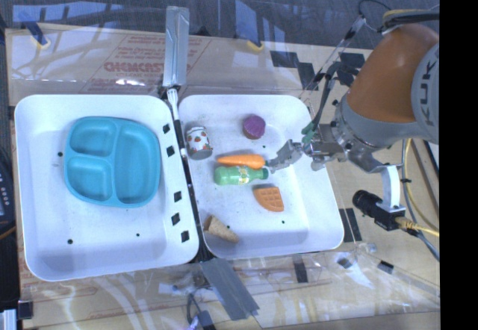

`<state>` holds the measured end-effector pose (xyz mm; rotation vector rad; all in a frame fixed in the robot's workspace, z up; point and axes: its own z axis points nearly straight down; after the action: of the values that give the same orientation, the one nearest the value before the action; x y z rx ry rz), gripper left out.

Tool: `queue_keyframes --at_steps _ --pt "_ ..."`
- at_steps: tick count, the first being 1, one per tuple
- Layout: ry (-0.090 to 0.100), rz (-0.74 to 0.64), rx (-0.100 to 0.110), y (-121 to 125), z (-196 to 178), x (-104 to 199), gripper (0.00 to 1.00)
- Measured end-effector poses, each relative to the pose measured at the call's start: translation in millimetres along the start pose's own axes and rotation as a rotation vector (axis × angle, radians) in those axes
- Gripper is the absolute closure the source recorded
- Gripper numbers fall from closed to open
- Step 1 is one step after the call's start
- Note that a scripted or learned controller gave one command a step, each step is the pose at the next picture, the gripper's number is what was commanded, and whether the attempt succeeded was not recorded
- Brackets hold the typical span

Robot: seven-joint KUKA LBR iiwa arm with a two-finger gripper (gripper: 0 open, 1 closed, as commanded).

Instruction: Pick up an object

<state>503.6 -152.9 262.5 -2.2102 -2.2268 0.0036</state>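
Crowding is my worry: my claw [278, 160] hangs low over the right bin [323, 209], its tip just beside the right end of the carrot [240, 160], and the green bottle [240, 175] lies right under that carrot, touching or nearly so. If I close here I may pinch both, or nudge the carrot so it rolls off along the bottle. Whether my claw is spread or clenched I cannot tell; nothing sits visibly in it.

Both look like smooth, rounded plastic toys, long and slim, likely to slip or spin under a glancing touch. The orange waffle wedge [269, 198] below them is flat and ridged, hard to get under. The purple round piece [254, 126] sits apart near the far wall, the small printed cup [198, 141] by the left wall, and a tan cone-like piece [219, 228] near the front. The left bin [37, 239] carries a glossy blue divided plate [113, 160].
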Motion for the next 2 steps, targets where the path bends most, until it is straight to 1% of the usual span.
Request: queue_keyframes --at_steps 1,2 --pt "0.002 0.118 0.005 -6 137 -21 0.00" --pt "0.001 0.078 -0.003 -6 170 -47 0.00"
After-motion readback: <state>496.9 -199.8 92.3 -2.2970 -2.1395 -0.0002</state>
